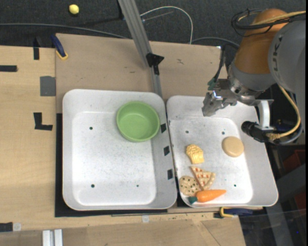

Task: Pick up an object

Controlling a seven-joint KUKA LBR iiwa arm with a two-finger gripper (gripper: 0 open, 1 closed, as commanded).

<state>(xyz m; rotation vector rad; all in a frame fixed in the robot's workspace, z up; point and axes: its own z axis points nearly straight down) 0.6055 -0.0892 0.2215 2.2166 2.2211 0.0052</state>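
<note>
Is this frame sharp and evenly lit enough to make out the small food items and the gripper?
Camera view: light is even and soft, with faint shadows and no harsh glare on the white bins. The green bowl, carrot and bun read clearly, though the cracker pieces are soft in detail. The gripper is slightly blurred; the arm above it looks overbright.

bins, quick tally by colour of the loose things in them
Green: 1, the round green plastic bowl in the left bin.
Yellow or tan: 4, the yellow corn-like toy, round tan bun, round tan cracker, triangular pizza slice.
Orange: 1, the orange toy carrot.
Total: 6
</note>
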